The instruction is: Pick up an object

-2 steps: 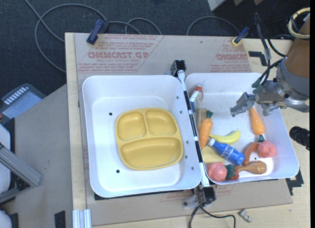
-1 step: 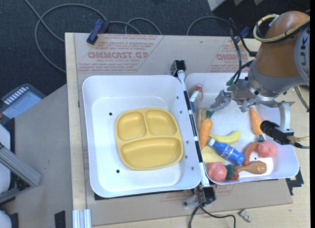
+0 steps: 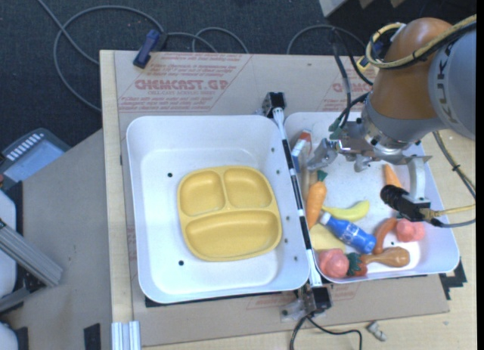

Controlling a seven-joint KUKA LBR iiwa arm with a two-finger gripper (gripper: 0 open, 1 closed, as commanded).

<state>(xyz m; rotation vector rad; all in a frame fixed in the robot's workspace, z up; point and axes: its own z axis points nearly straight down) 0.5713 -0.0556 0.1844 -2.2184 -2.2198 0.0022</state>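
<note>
The right bin (image 3: 446,254) holds several toy foods: an orange carrot (image 3: 315,203), a yellow banana (image 3: 349,210), a blue bottle (image 3: 350,234), a red ball-like fruit (image 3: 334,264), a brown drumstick (image 3: 391,257), a pink piece (image 3: 411,229) and a second orange piece (image 3: 391,175). My gripper (image 3: 324,156) hangs low over the bin's upper left part, just above the carrot's green top. The orange and grey wrist (image 3: 395,106) covers the bin's far side. I see nothing held.
The left bin (image 3: 151,144) holds a yellow divided plate (image 3: 227,212). A small red and white item (image 3: 302,144) lies by the divider between the bins. A black part (image 3: 406,202) on the arm hangs over the right bin. Cables trail off the bench at the right.
</note>
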